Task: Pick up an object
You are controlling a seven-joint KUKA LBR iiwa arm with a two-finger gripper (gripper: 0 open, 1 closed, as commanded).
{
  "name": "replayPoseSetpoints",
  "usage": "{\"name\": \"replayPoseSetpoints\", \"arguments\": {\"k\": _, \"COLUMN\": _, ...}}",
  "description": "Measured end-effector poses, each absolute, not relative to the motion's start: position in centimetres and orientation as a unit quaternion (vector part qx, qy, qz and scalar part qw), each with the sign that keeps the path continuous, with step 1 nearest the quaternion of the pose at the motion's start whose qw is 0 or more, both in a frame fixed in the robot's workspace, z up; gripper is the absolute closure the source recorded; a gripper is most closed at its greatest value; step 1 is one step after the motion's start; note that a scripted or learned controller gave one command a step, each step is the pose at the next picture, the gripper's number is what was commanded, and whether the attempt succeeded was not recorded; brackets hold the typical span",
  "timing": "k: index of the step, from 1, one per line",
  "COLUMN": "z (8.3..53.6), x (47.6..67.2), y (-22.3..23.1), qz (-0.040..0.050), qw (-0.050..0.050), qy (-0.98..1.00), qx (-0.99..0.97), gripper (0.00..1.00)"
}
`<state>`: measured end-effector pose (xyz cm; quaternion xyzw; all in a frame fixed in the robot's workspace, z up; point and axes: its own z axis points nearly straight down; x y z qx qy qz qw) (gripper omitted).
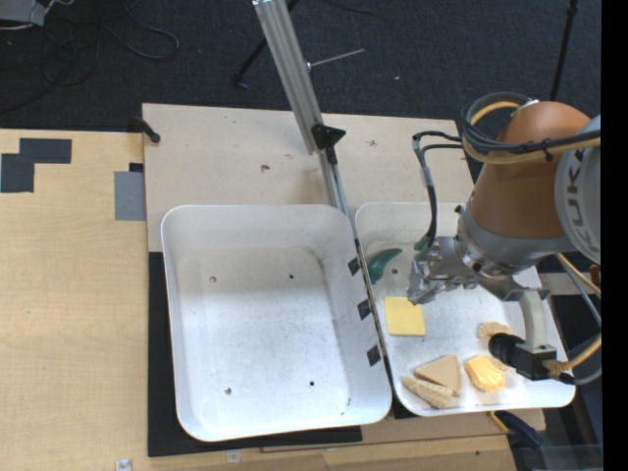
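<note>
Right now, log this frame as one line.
gripper: over right bin | nearest: yellow square block | grasp: none visible | left bin

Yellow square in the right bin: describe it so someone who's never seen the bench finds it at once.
Go to the right-hand white bin, where the arm reaches in. The yellow square lies flat near that bin's left wall, just below the gripper. It is the only flat square piece; the tan wedge and other yellowish chunks sit lower, by the bin's near edge.

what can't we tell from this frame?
- Hand: small and dark under the arm's wrist; finger state unreadable, as is any contact with the yellow square.
- Green object: partly behind the bin divider; shape unclear.
- Right bin: far-right part covered by the arm.
- Tan pieces: too small to identify.
</note>
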<state>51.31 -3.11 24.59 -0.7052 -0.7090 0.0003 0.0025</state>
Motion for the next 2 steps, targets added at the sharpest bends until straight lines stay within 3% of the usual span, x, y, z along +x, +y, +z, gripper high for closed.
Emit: {"name": "replayPoseSetpoints", "arguments": {"k": 2, "z": 23.8, "x": 53.8, "y": 6.3, "qz": 0.0007, "qw": 0.002, "qy": -0.708, "qx": -0.706, "gripper": 1.0}}
